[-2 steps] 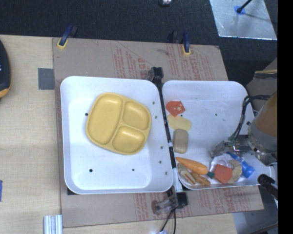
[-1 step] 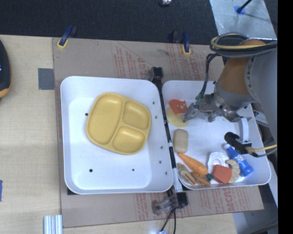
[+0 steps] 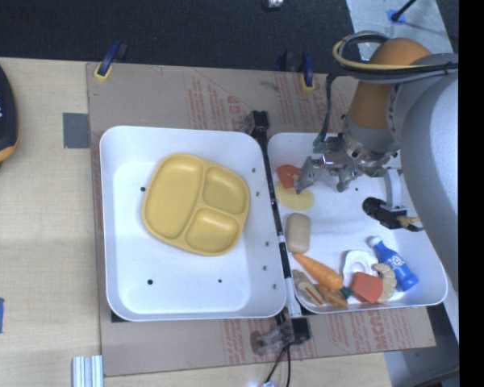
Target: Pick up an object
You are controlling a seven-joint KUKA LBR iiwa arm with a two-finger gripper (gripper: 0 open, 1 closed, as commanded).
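Note:
My gripper (image 3: 324, 184) hangs over the back left part of the right bin (image 3: 423, 301), open, with only bare bin floor between its fingers. Its left fingertip (image 3: 305, 182) is just beside a small red piece (image 3: 287, 174) and above a pale yellow disc (image 3: 295, 201); I cannot tell whether it touches them. Nearer the front along the bin's left side lie a beige bread-like lump (image 3: 298, 233) and an orange carrot (image 3: 319, 271).
The right bin's front corner holds a brown pastry-like piece (image 3: 310, 291), a red block (image 3: 365, 286), a white cup (image 3: 357, 262) and a blue bottle (image 3: 392, 264). A yellow compartment plate (image 3: 196, 203) lies in the left bin (image 3: 121, 289). A divider rim separates the bins.

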